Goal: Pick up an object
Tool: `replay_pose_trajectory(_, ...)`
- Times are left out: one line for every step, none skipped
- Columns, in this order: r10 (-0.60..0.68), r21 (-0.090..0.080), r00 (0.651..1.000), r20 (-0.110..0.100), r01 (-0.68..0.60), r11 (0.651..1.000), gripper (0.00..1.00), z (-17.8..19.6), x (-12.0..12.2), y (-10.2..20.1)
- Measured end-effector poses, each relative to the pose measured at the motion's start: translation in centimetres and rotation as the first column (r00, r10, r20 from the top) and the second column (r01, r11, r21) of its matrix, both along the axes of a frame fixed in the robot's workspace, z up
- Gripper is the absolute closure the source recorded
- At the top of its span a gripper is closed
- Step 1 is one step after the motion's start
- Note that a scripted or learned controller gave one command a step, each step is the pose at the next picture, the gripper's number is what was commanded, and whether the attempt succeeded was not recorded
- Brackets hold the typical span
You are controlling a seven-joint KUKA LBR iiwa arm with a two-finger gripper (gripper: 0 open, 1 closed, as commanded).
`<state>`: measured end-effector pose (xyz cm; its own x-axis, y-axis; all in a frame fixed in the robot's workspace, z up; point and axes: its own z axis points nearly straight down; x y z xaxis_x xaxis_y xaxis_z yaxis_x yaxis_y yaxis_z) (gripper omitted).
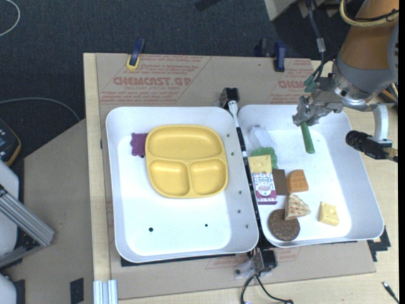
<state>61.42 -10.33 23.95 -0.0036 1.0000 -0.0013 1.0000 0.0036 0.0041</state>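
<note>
Upper right of the frame, the pincer [308, 120] pinches a green stick [307, 137] by its tip; it may slip loose.

Slim green stick [307, 137], near-upright, hanging from end effector [306, 120] over right bin.

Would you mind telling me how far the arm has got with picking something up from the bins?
Done: the gripper is raised over the right bin, and a green stick hangs from it, apparently pinched and clear of the floor. In hand: carrying that stick. Left: confirming the grip holds; the cheese wedge, brown cookie and yellow tray lie untouched.
</note>
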Motion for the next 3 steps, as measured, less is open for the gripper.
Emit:
replay_pose_trajectory(-0.003,0.001,1.0,0.0,0.003,1.0,1.0,0.4,1.9,4.6)
replay_pose_trajectory(-0.002,0.001,1.0,-0.007,0.002,1.0,1.0,-1.2,2.2,9.4)
replay_pose_trajectory(-0.002,0.0,1.0,-0.002,0.002,1.0,1.0,-1.4,3.0,12.4)
